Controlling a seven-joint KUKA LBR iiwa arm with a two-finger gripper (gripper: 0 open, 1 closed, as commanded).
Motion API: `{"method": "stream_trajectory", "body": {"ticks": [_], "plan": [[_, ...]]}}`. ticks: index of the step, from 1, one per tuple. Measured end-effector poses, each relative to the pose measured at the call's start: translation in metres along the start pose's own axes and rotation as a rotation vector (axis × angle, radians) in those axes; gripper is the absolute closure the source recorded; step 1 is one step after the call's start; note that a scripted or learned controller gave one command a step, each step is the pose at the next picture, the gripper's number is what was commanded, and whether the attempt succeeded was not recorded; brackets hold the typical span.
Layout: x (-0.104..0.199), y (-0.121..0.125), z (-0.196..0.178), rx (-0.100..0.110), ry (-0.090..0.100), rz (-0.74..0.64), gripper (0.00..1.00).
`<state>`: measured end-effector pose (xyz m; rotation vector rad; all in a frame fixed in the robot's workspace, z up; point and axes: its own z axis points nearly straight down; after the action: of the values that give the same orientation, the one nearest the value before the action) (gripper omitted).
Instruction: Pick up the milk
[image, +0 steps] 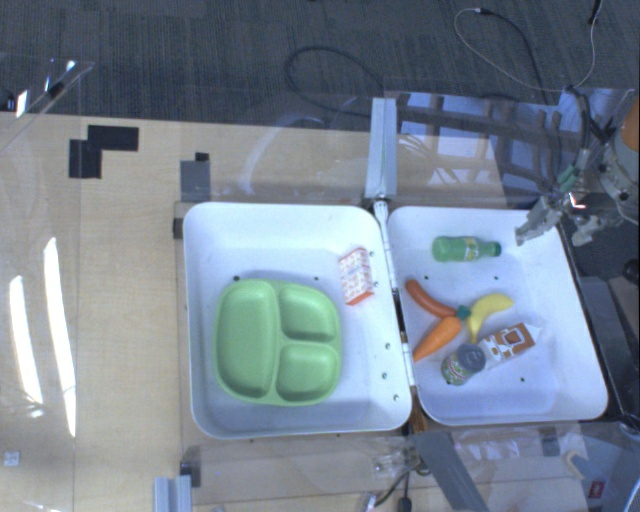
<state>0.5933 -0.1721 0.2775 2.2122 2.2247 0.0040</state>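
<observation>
Gripper of the grey arm sits at the upper right of the frame, above the top right corner of the right-hand shallow white bin, with its two fingers pointing toward the lower left; they look a little spread, with a dark gap between them and nothing caught there. Just left of the fingertips, near the top of that bin, a green plastic bottle with a yellow cap lies on its side, apart from the gripper. Lower in the same bin is a loose cluster: a red-orange sausage-shaped toy slants down to the right, an orange toy carrot with a green top lies just below it, and a yellow toy banana curves beside the carrot's green end. Touching or almost touching that group, a white and brown milk carton lies flat in the lower middle of the right bin, well apart from the gripper, with a round dark-lidded can at its left end. The left-hand shallow white bin holds a light green plastic divided tray with three compartments in its lower middle part, and a small white packet with red print rests near that bin's right wall, above the tray's upper right corner.
</observation>
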Motion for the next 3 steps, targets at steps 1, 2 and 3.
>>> {"method": "stream_trajectory", "body": {"ticks": [1, 2, 3], "plan": [[-0.033, -0.043, 0.113, 0.0, 0.0, -0.067, 0.0], [-0.032, -0.066, 0.188, -0.009, -0.003, -0.164, 0.0], [-0.031, -0.062, 0.175, -0.018, -0.004, -0.167, 1.0]]}}
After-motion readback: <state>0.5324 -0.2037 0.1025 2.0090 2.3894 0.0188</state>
